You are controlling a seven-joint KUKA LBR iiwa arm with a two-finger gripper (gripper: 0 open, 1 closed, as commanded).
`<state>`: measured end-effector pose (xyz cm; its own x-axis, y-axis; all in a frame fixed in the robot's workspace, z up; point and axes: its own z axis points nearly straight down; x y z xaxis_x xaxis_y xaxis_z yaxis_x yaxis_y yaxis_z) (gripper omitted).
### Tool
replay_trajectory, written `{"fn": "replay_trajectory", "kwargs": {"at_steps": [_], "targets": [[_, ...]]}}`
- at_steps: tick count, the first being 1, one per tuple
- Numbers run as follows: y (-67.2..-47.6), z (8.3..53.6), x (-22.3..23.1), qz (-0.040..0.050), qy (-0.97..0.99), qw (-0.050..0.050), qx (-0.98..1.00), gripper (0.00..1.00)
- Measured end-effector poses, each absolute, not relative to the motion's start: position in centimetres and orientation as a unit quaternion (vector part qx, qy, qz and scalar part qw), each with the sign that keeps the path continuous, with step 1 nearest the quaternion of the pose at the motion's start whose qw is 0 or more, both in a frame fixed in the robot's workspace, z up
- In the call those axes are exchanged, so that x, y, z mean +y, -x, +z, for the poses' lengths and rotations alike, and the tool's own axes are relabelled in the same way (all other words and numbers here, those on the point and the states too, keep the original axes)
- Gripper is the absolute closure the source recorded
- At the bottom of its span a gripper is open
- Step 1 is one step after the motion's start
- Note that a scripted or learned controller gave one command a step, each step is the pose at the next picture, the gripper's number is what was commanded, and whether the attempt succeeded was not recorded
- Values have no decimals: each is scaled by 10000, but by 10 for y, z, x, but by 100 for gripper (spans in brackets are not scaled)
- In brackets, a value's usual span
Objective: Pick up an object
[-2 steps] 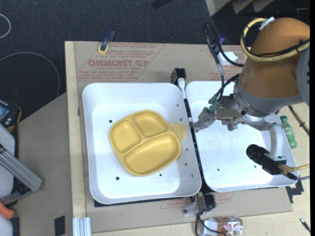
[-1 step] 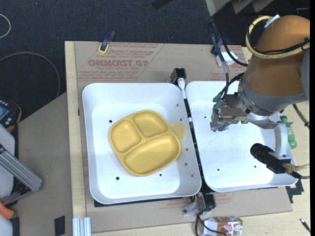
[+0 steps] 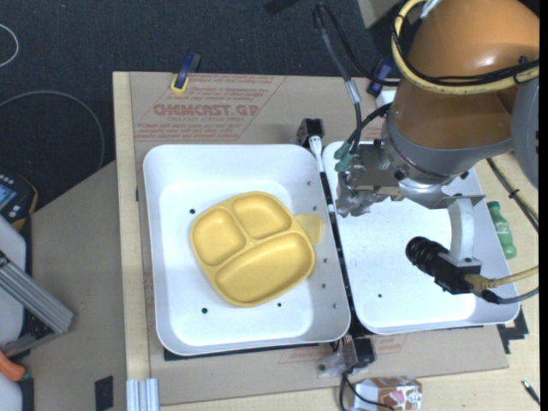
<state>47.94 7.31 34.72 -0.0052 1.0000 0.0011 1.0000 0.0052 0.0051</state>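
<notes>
Over right bin [image 3: 402,311], tool [image 3: 353,202] lowered

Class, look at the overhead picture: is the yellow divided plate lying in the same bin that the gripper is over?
No. The yellow divided plate lies in the left bin, while the gripper is over the right bin.

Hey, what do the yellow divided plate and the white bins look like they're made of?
The yellow divided plate looks like moulded plastic: uniform colour, rounded compartment ridges, soft semi-gloss sheen. The left white bin and the right white bin look like thin formed plastic too, with smooth, rounded rims, though painted metal can't be ruled out.
</notes>
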Motion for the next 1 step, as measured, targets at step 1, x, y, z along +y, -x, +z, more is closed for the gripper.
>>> {"fn": "replay_trajectory", "kwargs": {"at_steps": [1], "targets": [[-480,400,122,33,-7050,15,7092,100]]}}
